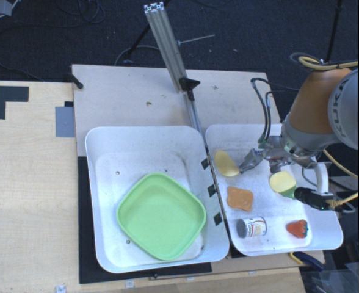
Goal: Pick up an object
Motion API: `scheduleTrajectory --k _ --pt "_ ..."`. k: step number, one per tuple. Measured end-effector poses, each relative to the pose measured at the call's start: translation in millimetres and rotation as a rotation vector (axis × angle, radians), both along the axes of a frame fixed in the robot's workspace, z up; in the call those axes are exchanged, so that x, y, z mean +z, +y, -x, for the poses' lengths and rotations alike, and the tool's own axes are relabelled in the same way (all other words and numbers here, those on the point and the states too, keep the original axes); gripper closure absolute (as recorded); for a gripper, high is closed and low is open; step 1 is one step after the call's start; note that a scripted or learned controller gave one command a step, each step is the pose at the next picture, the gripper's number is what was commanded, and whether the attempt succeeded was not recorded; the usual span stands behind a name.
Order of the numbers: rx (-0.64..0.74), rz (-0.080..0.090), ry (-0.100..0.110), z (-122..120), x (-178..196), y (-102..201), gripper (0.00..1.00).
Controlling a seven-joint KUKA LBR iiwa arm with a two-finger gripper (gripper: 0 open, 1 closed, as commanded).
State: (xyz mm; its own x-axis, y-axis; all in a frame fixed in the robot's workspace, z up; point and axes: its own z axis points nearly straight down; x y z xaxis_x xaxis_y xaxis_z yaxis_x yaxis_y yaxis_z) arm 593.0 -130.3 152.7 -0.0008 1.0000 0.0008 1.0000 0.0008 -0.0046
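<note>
While the gripper (253, 160) hangs low in the right bin (326, 240), its grip is unreadable; a yellow piece (226, 163) lies just beside it near the divider, with open floor toward the orange block (240, 198)
</note>
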Motion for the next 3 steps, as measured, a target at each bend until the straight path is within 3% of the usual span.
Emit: scheduleTrajectory --k 1,2,3 --pt "-0.001 0.0 0.001 10.7 -50.6 -2.2 0.0" --pt "-0.001 0.001 -0.004 10.7 -61.4 -2.0 0.0" --pt "-0.002 0.001 -0.007 10.0 -50.0 -2.7 1.0"
